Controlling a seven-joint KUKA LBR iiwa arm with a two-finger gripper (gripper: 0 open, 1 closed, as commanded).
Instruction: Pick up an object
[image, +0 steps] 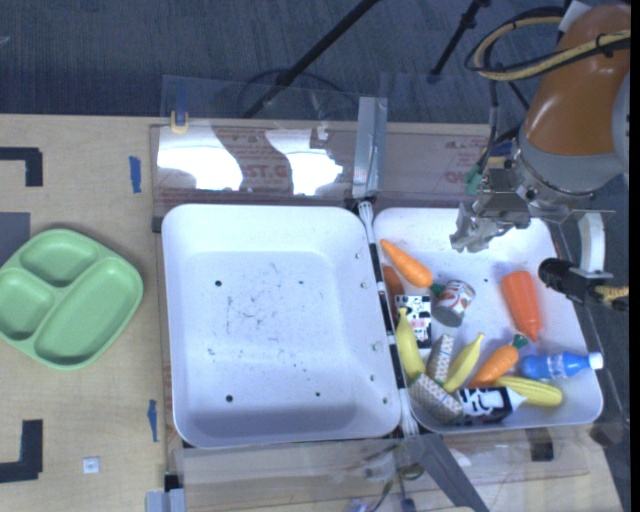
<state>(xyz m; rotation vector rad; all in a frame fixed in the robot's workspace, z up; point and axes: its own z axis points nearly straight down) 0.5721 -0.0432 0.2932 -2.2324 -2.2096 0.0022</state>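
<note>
At the near edge of the right bin (585, 405) lie a black-and-white carton (487, 402), a corn cob (530, 391) and a grey mesh piece (432, 395), crowded together. Just behind them sit a blue bottle (560, 364), a small carrot (497, 362) and two bananas (407, 343), one along the bin's left wall, the other leaning toward the carrot. A cow-patterned box (419, 322) touches the left banana. Farther back are a tin can (453, 300) on its side, a fat orange carrot (522, 303) by the right wall, and a long carrot (406, 263) slanting toward the divider. The left bin (200, 230) stands beside it, and a green tray (66, 297) rests on the bench well to the left. The gripper (470, 238) hangs over the right bin's far end, apart from the objects, nothing between its tips; how wide it stands I cannot tell.
</note>
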